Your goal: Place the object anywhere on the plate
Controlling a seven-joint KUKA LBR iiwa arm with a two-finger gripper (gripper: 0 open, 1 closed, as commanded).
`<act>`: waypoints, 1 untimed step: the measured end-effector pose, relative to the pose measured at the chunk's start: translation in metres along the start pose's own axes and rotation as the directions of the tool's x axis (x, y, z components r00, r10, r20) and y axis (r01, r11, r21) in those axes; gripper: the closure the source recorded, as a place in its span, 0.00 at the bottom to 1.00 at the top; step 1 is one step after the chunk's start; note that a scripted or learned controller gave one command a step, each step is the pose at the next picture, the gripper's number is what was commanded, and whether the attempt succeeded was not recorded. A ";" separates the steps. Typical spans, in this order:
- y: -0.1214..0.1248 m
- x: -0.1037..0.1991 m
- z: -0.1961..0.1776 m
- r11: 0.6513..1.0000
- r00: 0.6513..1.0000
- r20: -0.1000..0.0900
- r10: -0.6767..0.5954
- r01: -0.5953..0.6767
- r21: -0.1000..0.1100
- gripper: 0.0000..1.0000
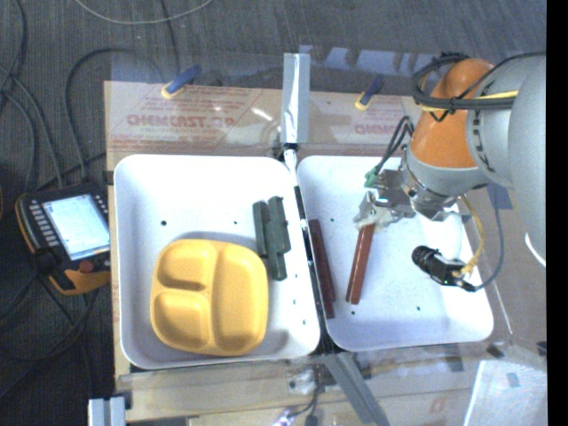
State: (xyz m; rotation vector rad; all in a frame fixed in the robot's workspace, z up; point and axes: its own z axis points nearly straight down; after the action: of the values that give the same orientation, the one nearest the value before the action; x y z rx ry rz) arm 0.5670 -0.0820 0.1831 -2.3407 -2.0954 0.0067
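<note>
Two white bins: left (142, 185) holds yellow plate (211, 296), right (399, 327) brown stick (359, 264), apparently pinched by pincer (371, 213).

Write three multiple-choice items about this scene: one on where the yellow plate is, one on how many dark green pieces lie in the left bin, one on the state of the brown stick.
1. Where is the yellow plate?
A. left bin
B. right bin
C. on the floor

2. How many dark green pieces lie beside it?
A. none
B. two
C. five

3. How does the brown stick stand at the claw?
A. flat on the plate
B. its upper end at the claw, its lower end toward the right bin floor
C. upright on the cardboard

Answers: 1 A, the plate sits at the left bin's front; 2 B, two bars lie side by side; 3 B, its top meets the claw.
</note>
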 end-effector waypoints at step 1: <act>-0.008 0.069 0.000 0.971 0.971 0.002 -0.238 0.238 -0.002 1.00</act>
State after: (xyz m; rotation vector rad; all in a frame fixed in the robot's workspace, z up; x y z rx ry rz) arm 0.5670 -0.0131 0.1833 -2.0744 -2.3625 0.0065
